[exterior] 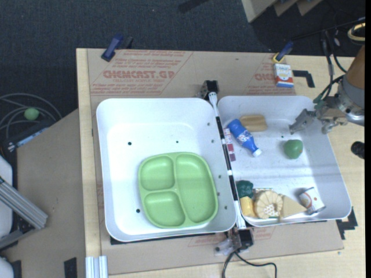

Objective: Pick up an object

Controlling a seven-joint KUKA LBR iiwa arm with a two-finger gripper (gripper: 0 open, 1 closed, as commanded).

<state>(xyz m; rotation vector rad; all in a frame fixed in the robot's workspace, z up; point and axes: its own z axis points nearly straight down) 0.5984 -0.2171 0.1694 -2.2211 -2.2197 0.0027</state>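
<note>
the nearest thing to pick is the green ball (293,149), lying loose on the floor of the right bin (324,172) just below and a little left of the gripper (311,120); being round, it has no long axis and points nowhere, so it could be taken from any side. the gripper hangs at the bin's far right edge with its fingers spread apart and nothing between them, which reads as a hand set up for a reach and not yet committed. further to its left lies the blue bottle (243,136), flat on its side, its long axis slanting from the upper left down to the lower right, white cap end lowest; the tan block (253,122) sits just above it. well below the gripper, a heap of small toys (269,203) crowds the bin's near corner, probably slid there. far to the left, the green divided tray (176,189) rests in the left bin (116,126).
</note>
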